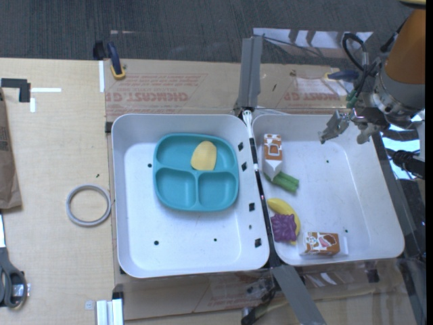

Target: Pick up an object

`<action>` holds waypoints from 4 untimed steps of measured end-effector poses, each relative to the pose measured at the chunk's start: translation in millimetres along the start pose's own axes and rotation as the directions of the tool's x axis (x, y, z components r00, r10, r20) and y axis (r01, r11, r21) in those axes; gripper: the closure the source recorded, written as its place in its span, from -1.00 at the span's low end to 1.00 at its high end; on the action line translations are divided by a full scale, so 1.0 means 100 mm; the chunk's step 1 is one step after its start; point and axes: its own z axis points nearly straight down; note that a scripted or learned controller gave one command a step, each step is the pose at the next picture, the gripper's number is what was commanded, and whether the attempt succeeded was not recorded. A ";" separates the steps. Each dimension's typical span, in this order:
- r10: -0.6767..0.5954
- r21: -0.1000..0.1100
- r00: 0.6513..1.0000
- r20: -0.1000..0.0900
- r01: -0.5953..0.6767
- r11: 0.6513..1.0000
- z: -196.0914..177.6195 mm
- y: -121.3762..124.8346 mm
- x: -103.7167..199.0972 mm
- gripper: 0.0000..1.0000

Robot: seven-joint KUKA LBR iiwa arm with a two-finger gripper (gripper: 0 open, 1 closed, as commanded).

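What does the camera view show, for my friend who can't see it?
A grey robot arm's gripper hovers over the right white bin, which holds small toy foods along its left side. The left white bin holds a teal divided plate with a yellow lemon-shaped toy.

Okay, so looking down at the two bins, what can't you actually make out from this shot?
- Arm: cut off by the camera view's top and right edges.
- Gripper: small and dark over the right bin; finger state unreadable.
- Printing on the two small cartons: too small to read.
- Scissors: cropped by the left edge.
- Yellow item on the teal tray: too blurred to identify.
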 end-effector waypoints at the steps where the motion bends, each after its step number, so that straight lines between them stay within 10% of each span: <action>1: -0.049 -0.009 0.999 0.001 0.049 0.999 1.54 -0.12 0.26 -1.00; 2: 0.010 -0.002 1.000 0.000 -0.010 1.000 1.58 0.34 0.16 -1.00; 3: -0.052 -0.001 0.999 0.000 0.052 0.999 1.58 -0.07 0.34 -1.00; 4: -0.339 0.008 0.941 0.000 0.339 0.941 1.43 0.38 0.35 -1.00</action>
